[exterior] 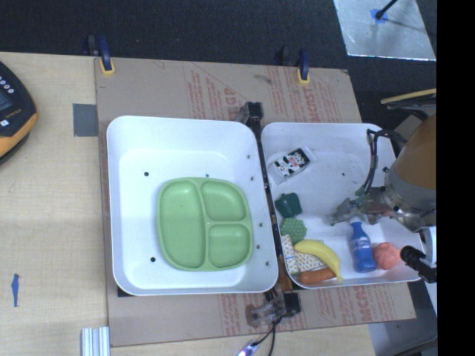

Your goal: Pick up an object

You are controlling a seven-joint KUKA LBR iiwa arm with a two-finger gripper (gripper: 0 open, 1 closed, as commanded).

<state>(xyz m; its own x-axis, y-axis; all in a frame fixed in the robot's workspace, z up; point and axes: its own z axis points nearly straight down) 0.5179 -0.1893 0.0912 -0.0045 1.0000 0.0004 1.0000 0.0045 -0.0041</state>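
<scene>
My gripper [361,212] hangs low over the right bin [326,136], reaching in from the right edge. It looks open, its grey fingers [342,213] spread just above the cap end of a blue bottle [362,249] that lies on the bin floor. Nothing shows between the fingers. Right of the bottle rests a pink-red ball [387,255]. To its left lie a yellow banana [320,254], an orange-red piece [318,276], a bumpy green item [293,229], a dark green block [288,204] and a black-and-white item [290,163].
The left bin [133,147] holds a light green divided plate [204,224]. A raised divider [263,191] separates the two bins. The arm's body [415,165] covers the right bin's right wall. A yellow-and-black device [11,117] sits at the bench's far left.
</scene>
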